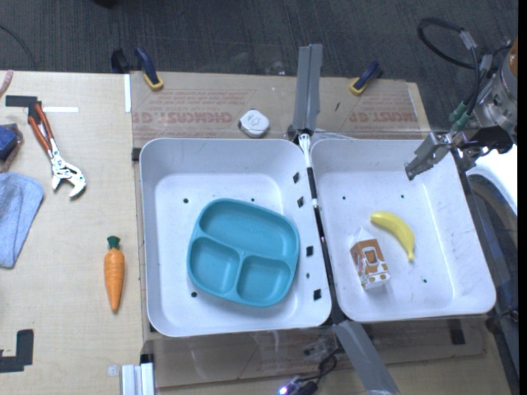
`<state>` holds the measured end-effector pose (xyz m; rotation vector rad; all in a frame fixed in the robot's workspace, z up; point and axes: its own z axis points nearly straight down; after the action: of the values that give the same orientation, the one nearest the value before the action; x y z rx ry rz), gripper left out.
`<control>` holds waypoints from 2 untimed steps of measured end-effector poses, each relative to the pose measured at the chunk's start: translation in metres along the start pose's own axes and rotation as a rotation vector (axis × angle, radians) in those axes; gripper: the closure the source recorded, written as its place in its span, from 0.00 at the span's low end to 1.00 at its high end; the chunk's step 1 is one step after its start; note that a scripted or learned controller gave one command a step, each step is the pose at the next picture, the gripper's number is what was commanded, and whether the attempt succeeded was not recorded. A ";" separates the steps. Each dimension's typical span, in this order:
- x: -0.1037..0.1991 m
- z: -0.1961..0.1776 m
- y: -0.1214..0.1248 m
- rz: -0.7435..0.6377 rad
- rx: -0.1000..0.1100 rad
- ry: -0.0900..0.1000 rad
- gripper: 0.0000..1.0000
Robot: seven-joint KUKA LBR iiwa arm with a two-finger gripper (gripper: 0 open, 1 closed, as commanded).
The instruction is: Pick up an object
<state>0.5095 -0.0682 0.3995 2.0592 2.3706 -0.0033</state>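
Over on the far left of the worktop (82, 303) lie a wrench (51, 151) and a toy carrot (114, 271), well outside the bins and out of play. Moving right, the left bin (156, 179) carries a teal divided plate (244, 252), lying flat and wide, a poor candidate for a two-finger pinch.

Across the divider, the right bin (445, 303) has the likely targets: a yellow banana (395, 232) and, just beside it to the lower left, a small carton (370, 263). The two sit near each other but apart, around the middle of the bin floor.

And on the right, the claw (422, 161) hangs over the bin's upper right corner, at the end of the arm reaching in from that side. Whether it is open or closed cannot be told from this angle; nothing is seen in its grip.

Here is the relation that matters: the banana lies below and a little left of the claw, its long axis running diagonally from upper left to lower right. The claw would probably need to close across that axis, on the narrow width.
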 end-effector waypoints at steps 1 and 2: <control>-0.084 -0.042 0.005 -0.112 0.000 0.000 0.00; -0.159 -0.005 0.024 -0.575 -0.001 0.000 0.00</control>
<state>0.5554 -0.2228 0.4048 1.3020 2.8574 -0.0023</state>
